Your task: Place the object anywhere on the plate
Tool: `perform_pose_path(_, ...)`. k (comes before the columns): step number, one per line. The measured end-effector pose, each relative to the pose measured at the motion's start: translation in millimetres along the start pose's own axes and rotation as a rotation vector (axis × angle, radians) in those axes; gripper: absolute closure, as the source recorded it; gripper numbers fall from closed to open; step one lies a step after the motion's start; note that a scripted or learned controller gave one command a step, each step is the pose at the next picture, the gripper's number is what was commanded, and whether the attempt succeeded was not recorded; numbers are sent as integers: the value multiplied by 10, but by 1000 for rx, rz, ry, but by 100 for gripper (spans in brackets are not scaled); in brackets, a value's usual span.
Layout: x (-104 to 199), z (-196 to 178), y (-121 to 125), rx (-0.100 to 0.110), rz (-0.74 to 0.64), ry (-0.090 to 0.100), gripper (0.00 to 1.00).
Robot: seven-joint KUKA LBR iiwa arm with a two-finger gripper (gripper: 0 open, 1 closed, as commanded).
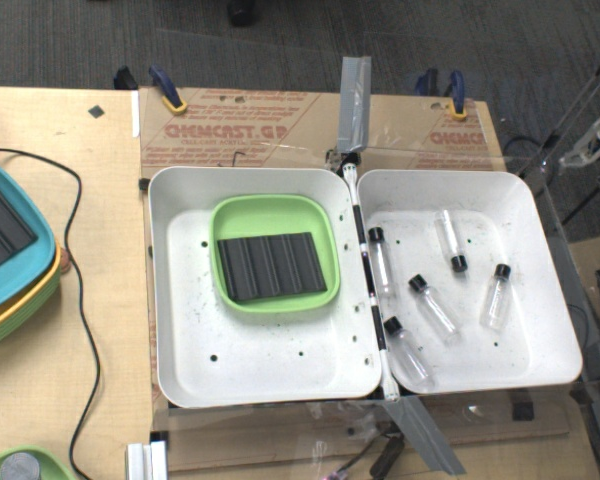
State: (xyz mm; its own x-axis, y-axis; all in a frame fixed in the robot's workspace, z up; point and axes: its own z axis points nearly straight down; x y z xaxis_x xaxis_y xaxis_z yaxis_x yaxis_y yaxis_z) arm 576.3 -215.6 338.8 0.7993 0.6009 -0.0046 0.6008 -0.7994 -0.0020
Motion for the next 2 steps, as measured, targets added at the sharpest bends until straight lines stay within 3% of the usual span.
perform_pose_path(1, 244, 195, 4, 1, 308, 0, 0)
perform_pose_path(2, 294, 31, 297, 1, 433, 0, 0)
